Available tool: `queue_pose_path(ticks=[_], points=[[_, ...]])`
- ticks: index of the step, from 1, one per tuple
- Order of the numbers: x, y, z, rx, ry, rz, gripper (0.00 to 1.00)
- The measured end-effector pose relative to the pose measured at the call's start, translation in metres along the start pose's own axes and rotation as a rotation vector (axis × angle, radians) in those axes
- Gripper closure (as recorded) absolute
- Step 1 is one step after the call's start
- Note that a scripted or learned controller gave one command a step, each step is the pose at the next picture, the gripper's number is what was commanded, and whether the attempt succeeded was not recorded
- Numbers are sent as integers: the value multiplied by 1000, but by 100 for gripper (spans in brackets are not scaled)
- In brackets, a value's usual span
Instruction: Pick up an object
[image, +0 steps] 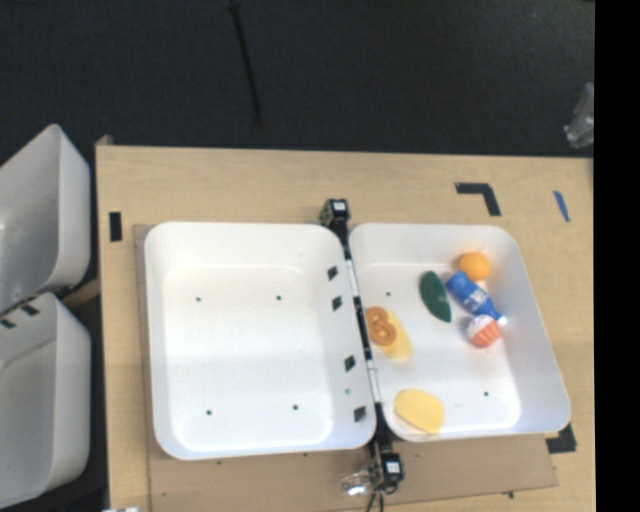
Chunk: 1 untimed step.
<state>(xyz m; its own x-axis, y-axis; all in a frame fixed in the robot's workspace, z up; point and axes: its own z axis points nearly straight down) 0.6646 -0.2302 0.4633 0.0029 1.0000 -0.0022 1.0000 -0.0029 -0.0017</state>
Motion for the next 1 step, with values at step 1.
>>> queue_pose_path(ticks=[1], points=[[2, 25, -9, -6, -2, -6, 100]])
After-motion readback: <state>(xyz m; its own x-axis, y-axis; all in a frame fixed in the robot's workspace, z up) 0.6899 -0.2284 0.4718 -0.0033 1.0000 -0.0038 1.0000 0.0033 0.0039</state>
